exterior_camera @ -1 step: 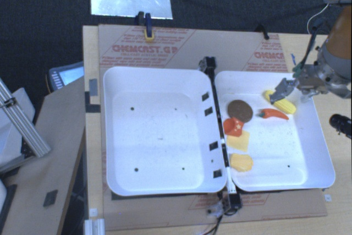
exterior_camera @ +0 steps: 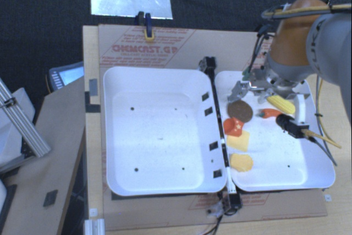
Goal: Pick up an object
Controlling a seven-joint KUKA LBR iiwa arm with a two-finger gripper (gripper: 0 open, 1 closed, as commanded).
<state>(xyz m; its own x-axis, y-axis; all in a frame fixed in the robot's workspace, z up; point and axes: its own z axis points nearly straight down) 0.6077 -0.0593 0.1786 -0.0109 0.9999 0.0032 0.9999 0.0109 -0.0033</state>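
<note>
Two white bins sat side by side; the left bin (exterior_camera: 159,129) held no loose items. The right bin (exterior_camera: 286,170) held six: one brown disc (exterior_camera: 240,111), one red piece (exterior_camera: 234,126), one pale yellow slab (exterior_camera: 238,141), one yellow-orange lump (exterior_camera: 241,162), one corn cob (exterior_camera: 280,103), one small orange-red piece with a green end (exterior_camera: 269,113). All lay toward that bin's left and upper part. The gripper (exterior_camera: 242,89) hung at the bin's upper left, just above the brown disc. Whether it was open or closed could not be told.
</note>
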